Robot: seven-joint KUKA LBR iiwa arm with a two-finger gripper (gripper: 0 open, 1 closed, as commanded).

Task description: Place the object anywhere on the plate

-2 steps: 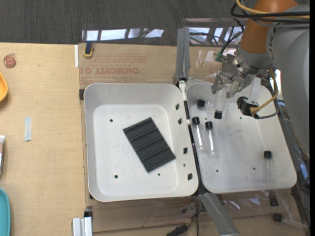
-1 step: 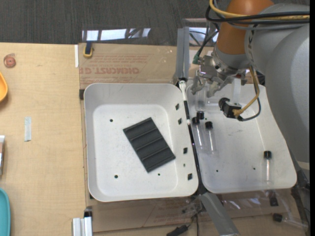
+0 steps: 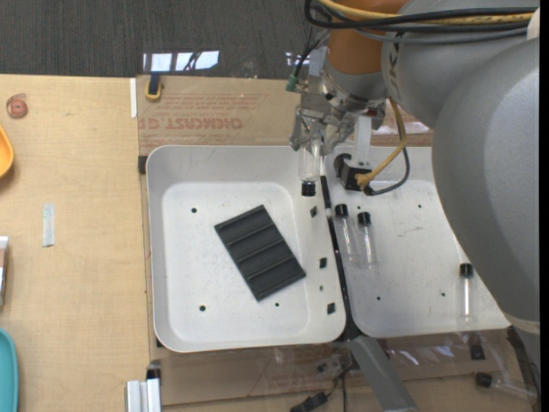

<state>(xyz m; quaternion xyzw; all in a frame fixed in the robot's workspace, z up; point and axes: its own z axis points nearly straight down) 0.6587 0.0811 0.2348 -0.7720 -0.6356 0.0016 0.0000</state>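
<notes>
A dark grey ribbed plate (image 3: 260, 252) lies tilted in the middle of the left white bin (image 3: 171, 256). My gripper (image 3: 310, 154) hangs over the ridge between the two bins, near their far edge. It is up and to the right of the plate. A clear tube with a black cap (image 3: 307, 181) stands upright between the fingers, cap end down. The gripper is shut on it. The cap hangs just over the left bin's right rim, apart from the plate.
In the right bin (image 3: 412, 256) lie two more clear tubes with black caps (image 3: 356, 233) side by side near its left wall, and a third tube (image 3: 466, 290) at the right. A cardboard sheet (image 3: 214, 114) lies behind the bins. The arm's bulk covers the right side.
</notes>
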